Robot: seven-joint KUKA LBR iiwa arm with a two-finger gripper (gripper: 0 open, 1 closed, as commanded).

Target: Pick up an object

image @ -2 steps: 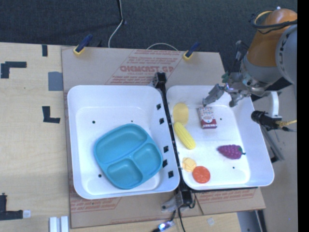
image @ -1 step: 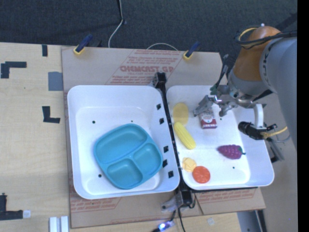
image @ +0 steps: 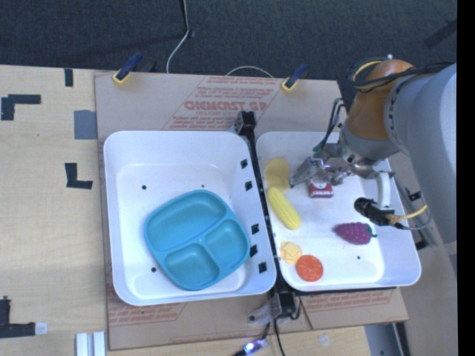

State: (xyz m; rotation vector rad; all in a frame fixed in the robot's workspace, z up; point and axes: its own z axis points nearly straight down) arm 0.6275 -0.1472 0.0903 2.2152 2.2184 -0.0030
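Orange round toy (image: 309, 268) sits at front of rt bin (image: 401, 273); end effector (image: 320, 175) hangs over small red item (image: 320, 190), apparently touching it. Grip state: can't tell. Risk: fingers nudge it aside w/o catching.

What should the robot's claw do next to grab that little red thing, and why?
Probably go straight down a little. The claw hangs right over the small red object in the right bin, and that object sits apart from the corn and the purple grapes, so nothing seems to be in the way.
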